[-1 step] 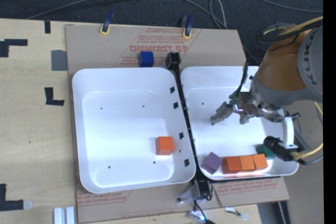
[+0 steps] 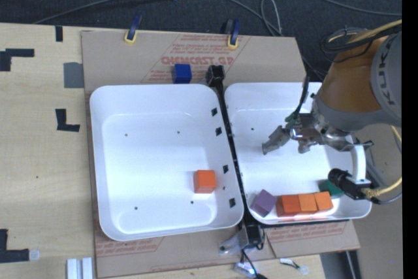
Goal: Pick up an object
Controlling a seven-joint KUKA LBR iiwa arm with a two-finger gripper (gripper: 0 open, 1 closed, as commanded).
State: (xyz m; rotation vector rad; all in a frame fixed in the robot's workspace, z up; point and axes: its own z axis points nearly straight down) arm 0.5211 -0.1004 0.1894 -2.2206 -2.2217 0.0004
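A bench seen from above at a slant holds two shallow white bins side by side. The left bin (image 2: 130, 114) contains a single orange cube (image 2: 205, 181), lying toward its near right corner. The right bin (image 2: 261, 101) holds a row of objects along its near edge: a purple block (image 2: 263, 202) at the left end, then a long orange block (image 2: 304, 204) touching it, and a small green piece (image 2: 333, 189) at the right end, partly hidden by the arm's cabling.

The grey arm (image 2: 359, 88) reaches in from the right, over the right bin. Its gripper (image 2: 289, 139) hangs over the middle of that bin, above bare white floor, with nothing between its fingers. The fingers appear spread apart, one pointing left and one nearer the wrist, though the metal is small and blurred, so this is a judgement rather than a certainty.

The nearest objects lie toward the viewer from the gripper, along the near wall. The orange block's long axis runs left to right, parallel to that wall, so a grasp would likely close across its short width. The orange cube is well apart, beyond the divider between the bins.
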